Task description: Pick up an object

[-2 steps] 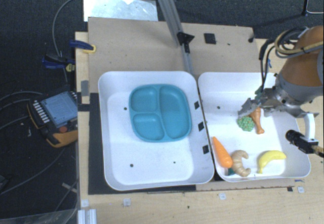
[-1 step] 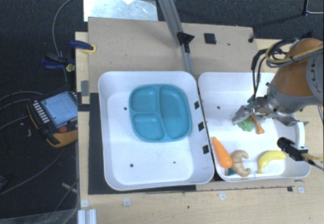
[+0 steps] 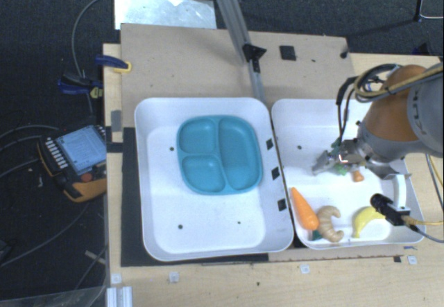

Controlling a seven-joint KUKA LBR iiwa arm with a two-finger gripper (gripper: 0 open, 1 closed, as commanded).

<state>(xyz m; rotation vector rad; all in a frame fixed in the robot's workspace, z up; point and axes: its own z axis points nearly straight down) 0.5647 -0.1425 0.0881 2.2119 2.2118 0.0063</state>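
Observation:
In the right bin [image 3: 305,125] my gripper [image 3: 327,162] hangs low over the floor near the middle, with the orange-banded wrist behind it to the right. A small green and orange piece [image 3: 355,175] lies just right of and below the gripper tip, partly hidden by the wrist. Along the bin's front lie an orange carrot [image 3: 304,208], a beige knobbly piece [image 3: 331,222] and a yellow banana [image 3: 364,220]. Nothing shows between the fingers.
The left bin [image 3: 159,229] bears a blue divided plate [image 3: 219,154]. A grey pole [image 3: 232,11] slants down to the bins' back edge. Cables and a black fitting [image 3: 388,210] of the arm hang over the right bin's right side.

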